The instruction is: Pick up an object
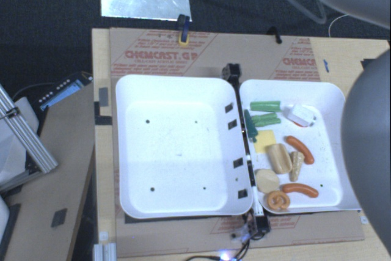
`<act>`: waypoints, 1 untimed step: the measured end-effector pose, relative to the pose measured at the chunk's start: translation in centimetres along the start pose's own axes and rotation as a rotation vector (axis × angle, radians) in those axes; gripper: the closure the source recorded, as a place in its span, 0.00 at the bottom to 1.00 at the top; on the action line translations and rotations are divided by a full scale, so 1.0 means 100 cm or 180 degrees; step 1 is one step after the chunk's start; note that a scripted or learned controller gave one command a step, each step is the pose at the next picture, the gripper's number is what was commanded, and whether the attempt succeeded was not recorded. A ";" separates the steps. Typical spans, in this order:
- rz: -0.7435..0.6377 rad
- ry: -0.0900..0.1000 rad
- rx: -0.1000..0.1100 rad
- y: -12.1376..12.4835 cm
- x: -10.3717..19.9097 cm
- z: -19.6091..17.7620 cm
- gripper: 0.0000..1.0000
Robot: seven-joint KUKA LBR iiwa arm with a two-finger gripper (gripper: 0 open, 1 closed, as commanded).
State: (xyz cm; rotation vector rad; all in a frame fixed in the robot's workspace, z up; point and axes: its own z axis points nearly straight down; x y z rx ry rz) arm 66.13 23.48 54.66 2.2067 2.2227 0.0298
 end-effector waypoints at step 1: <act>0.0027 -0.0031 0.0088 0.005 -0.030 0.109 1.00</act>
